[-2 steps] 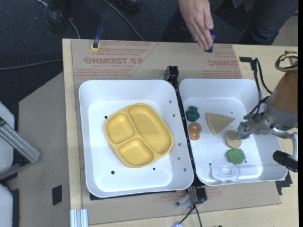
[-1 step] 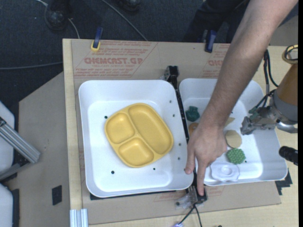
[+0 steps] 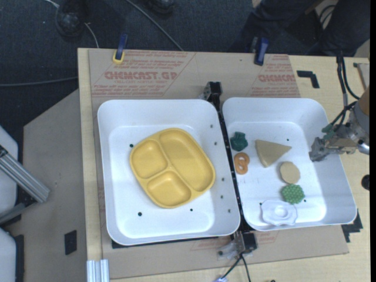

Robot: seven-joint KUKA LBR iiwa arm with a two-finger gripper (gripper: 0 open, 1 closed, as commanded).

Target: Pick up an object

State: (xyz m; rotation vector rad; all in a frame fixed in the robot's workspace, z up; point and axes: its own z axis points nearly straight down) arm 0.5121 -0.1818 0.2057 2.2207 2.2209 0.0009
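Reaching in from the right, the tool (image 3: pixel 320 148) is seen low over the right bin's (image 3: pixel 311 113) right rim; whether it is released or clenched cannot be told. Smooth, small things are spread inside that glossy white bin: a tan wedge (image 3: pixel 271 152), a tan oval (image 3: pixel 289 172), a knobbly green ball (image 3: pixel 292 193), an orange ring (image 3: pixel 241 162), a dark green lump (image 3: pixel 238 140) and a white flat piece (image 3: pixel 278 212). A yellow three-part plastic tray (image 3: pixel 171 167) is laid in the left bin (image 3: pixel 117 134).
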